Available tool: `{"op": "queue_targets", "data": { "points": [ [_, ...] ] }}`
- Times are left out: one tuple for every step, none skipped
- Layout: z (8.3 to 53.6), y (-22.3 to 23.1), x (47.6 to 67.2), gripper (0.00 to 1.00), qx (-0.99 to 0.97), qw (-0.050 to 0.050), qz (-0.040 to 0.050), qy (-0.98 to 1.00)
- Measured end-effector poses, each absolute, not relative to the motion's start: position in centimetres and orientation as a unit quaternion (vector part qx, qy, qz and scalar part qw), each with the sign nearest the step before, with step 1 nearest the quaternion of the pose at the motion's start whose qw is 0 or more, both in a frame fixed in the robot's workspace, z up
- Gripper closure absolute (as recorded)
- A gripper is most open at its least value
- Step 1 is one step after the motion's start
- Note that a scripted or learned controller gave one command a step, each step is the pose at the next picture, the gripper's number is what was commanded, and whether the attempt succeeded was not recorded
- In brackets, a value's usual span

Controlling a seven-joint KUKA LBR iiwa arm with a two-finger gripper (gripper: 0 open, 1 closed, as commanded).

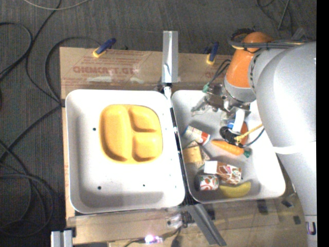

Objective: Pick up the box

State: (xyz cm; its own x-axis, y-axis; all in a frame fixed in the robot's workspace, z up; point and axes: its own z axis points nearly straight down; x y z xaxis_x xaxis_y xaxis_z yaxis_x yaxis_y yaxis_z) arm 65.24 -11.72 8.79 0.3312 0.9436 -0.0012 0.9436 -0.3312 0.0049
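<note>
Lying flat near the front edge of the right bin (275,187), the box (229,173) runs its long side along that edge, tilted a little. It is small, with a red and white printed pattern, and a white card (211,166) overlaps its left end. A banana (235,189) sits just in front of it, a cup (207,181) at its left, a carrot (227,147) behind it. The gripper (212,103) hangs over the bin's back part, well apart from the box; I cannot tell how it is set. The left bin (77,138) holds a yellow tray (131,133). Both bins rest on a brown board (77,66) over dark carpet (31,35) strewn with cables (10,153).
</note>
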Motion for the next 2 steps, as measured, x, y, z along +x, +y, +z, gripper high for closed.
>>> {"op": "queue_targets", "data": {
  "points": [
    [8.82, -10.64, 63.47, 0.00, 0.871, 0.003, 0.0022, 0.491],
    [9.80, -10.65, 63.48, 1.00, 0.871, 0.004, 0.0013, 0.491]
  ]
}}
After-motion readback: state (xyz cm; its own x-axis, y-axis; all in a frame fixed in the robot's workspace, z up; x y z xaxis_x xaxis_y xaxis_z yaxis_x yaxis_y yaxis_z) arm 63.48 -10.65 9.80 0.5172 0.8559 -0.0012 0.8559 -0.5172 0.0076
